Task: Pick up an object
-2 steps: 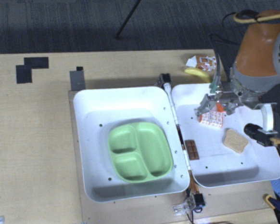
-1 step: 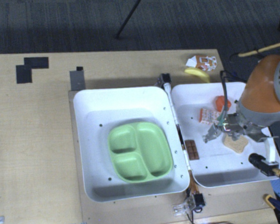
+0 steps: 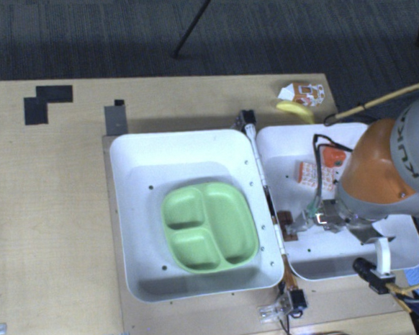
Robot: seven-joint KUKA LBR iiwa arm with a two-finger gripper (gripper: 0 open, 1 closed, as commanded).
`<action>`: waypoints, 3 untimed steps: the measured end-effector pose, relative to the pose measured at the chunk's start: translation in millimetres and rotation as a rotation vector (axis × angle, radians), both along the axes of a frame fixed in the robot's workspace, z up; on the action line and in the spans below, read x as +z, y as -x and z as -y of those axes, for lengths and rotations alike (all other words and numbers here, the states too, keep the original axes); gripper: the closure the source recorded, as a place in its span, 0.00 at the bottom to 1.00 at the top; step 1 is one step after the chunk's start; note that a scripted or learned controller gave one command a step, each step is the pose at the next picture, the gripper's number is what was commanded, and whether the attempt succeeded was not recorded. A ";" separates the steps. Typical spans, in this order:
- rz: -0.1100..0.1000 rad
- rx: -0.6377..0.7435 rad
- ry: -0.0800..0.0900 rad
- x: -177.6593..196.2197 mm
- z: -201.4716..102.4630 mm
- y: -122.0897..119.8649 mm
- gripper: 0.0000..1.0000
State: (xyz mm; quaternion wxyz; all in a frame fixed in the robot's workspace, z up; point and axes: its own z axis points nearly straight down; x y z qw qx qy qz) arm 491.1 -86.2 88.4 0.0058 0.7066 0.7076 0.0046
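- Reaching: hand [image 3: 295, 227] low in the right bin [image 3: 401, 256], beside a small brown object [image 3: 284, 218].
- Grip state: cannot tell.
- Next: confirm capture, then lift.

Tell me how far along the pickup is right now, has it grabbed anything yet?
Done so far: the arm has reached into the right bin, with the gripper low near the bin's left wall beside a small brown object. In hand: nothing visibly held; the grip is too small and blurred to read. Left: secure an object and lift it clear. The green divided tray lies untouched in the left bin.
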 end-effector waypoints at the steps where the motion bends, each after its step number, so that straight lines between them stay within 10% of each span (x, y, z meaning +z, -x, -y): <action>1: 0.004 0.002 0.001 10.4 -0.1 -1.5 1.00; 2: -0.005 0.000 0.005 -1.0 104.3 -20.5 1.00; 3: -0.010 0.005 -0.003 72.1 12.8 -68.5 1.00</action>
